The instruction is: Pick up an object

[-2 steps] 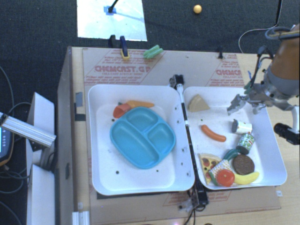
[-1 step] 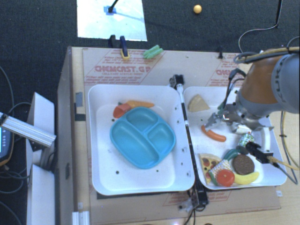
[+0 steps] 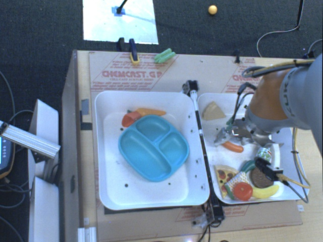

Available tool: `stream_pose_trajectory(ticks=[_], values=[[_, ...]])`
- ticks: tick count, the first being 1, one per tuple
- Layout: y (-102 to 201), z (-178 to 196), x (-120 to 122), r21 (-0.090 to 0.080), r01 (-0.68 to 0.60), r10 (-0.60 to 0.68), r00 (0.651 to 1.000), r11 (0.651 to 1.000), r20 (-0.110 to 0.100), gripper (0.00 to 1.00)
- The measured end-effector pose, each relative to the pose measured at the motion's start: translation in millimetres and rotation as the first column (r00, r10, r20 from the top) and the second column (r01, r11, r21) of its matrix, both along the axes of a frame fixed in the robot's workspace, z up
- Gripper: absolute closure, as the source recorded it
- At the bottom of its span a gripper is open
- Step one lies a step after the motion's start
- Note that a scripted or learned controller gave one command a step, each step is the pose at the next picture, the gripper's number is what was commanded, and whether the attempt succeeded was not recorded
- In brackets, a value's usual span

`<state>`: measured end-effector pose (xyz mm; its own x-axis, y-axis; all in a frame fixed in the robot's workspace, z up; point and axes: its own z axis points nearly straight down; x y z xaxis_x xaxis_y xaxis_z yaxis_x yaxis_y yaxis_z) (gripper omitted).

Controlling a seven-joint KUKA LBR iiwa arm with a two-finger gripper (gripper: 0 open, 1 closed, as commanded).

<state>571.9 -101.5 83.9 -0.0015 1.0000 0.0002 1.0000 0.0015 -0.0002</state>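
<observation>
gripper (image 3: 222, 135), sausage (image 3: 233, 146) just beside

**Overhead view of the two-bin desk with the arm over the right bin**

The left bin (image 3: 108, 135) holds a blue divided plate (image 3: 153, 147), with a red piece (image 3: 130, 119) and an orange carrot-like piece (image 3: 148, 112) just beyond it. The right bin (image 3: 212, 183) holds a tan wedge (image 3: 213, 112), an orange sausage-like piece (image 3: 233, 146), a pizza slice (image 3: 224, 175), a tomato (image 3: 243, 191) and a banana (image 3: 266, 191). The tool (image 3: 222, 135) sits low just beside the sausage-like piece. A green item (image 3: 164, 56) lies on the desk (image 3: 151, 74).
</observation>
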Motion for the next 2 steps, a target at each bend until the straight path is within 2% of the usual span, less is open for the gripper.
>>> stream_pose_trajectory(ticks=[1, 2], values=[[0, 11, 1, 0.000, -0.001, 0.001, 1.000, 1.000, 0.003, 1.00], [39, 114, -9, 0.000, -0.002, 0.002, 1.000, 1.000, 0.004, 1.00]])
